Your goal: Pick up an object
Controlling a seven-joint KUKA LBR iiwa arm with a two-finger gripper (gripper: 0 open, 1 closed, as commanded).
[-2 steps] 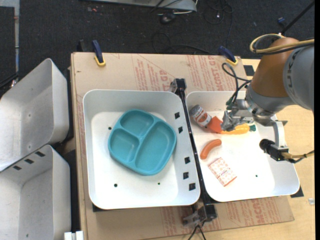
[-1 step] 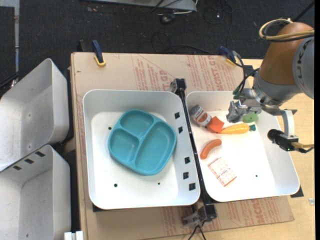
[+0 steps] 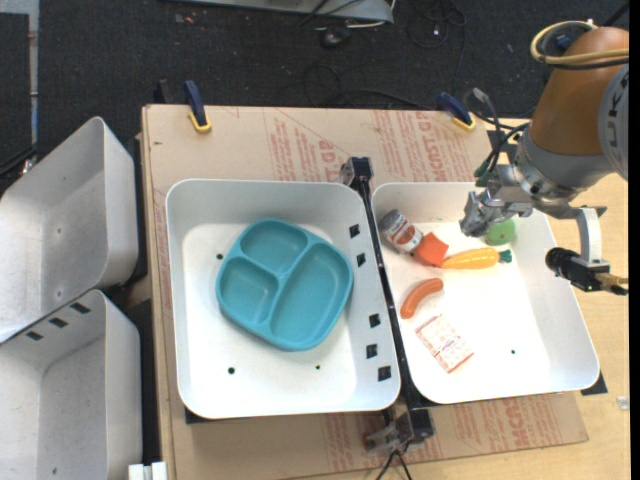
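Nearest the camera in the right bin (image 3: 570, 368) lies a small white packet (image 3: 444, 342), with a red sausage (image 3: 421, 297) just beyond it. Farther in sit an orange carrot (image 3: 470, 259), an orange wedge (image 3: 431, 250) and a small can (image 3: 401, 232). At the far right the pincer (image 3: 483, 220) hovers touching a green ball (image 3: 500, 231); whether it is open I cannot tell. A teal divided plate (image 3: 285, 283) fills the left bin (image 3: 200, 218).

bench (image 3: 250, 143) w/ cardboard top — two white bins: left bin (image 3: 190, 298), right bin (image 3: 530, 358)

Fixed overhead; slanted down on bins (image 3: 180, 268)
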